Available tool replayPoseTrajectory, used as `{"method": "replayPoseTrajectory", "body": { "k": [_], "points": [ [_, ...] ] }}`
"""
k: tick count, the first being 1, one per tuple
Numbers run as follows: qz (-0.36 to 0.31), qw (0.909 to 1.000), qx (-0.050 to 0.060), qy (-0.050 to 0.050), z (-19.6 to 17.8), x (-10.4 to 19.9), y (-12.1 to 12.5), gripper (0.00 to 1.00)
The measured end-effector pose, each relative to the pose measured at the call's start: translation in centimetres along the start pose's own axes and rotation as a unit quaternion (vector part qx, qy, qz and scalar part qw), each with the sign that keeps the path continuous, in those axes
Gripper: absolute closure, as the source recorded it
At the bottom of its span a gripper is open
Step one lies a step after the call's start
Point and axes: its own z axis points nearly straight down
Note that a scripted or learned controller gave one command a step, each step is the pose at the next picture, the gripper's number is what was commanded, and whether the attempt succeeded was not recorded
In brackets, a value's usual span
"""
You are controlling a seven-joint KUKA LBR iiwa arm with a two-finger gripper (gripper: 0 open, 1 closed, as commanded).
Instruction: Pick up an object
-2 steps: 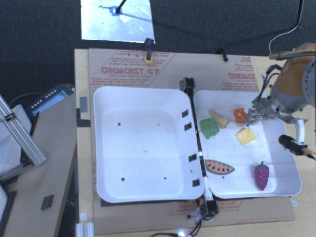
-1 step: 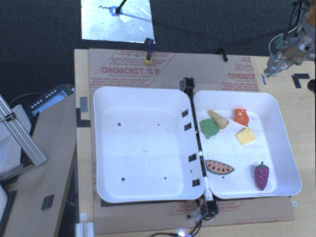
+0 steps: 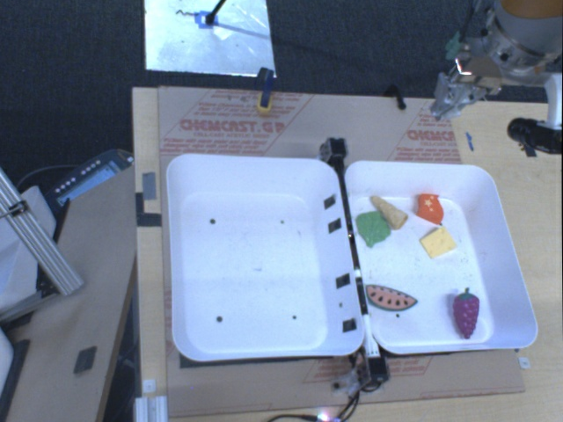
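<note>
Two white bins (image 3: 255, 170). In the right one: green leaf shape (image 3: 372, 229), tan cone (image 3: 389, 211), orange-red piece (image 3: 429, 207), yellow block (image 3: 438, 242), purple grapes (image 3: 466, 313), and a red watermelon slice (image 3: 391, 299) with dark seeds. Tan cardboard (image 3: 229, 121) bears red lettering.

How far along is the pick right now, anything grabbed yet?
Nothing looks done yet: the gripper hangs above the bench beyond the right bin, with no item seen in it. The cheese, grapes, watermelon slice and the other toys lie in that bin. Approach, grasp and lift remain.
</note>
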Motion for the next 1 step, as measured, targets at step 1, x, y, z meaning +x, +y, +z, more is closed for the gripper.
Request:
{"method": "replayPoseTrajectory", "body": {
  "k": [1],
  "points": [
    [0.001, 1.0000, -0.005, -0.001, -18.41, 6.31, -0.15, 1.00]
  ]
}}
